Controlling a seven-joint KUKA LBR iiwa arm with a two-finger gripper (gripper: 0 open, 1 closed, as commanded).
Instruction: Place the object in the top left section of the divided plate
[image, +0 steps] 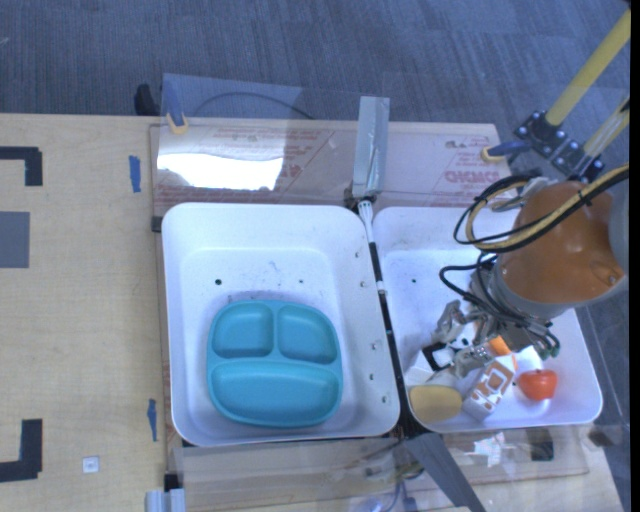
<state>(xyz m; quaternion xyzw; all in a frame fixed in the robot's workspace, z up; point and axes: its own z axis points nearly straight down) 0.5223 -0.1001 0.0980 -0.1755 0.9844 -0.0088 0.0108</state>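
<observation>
A teal divided plate lies in the left bin, with two small sections at its far side and one wide section at the near side; all three are bare. My gripper is low in the right bin, over a cluster of small objects. Just below it lie a tan rounded piece, an orange-and-white box, a small orange piece and a red tomato-like object. The arm's wrist covers part of the cluster.
The orange band of the arm and its looping cables hang over the right bin's far right part. A raised divider runs between the two bins. A clear panel stands behind them.
</observation>
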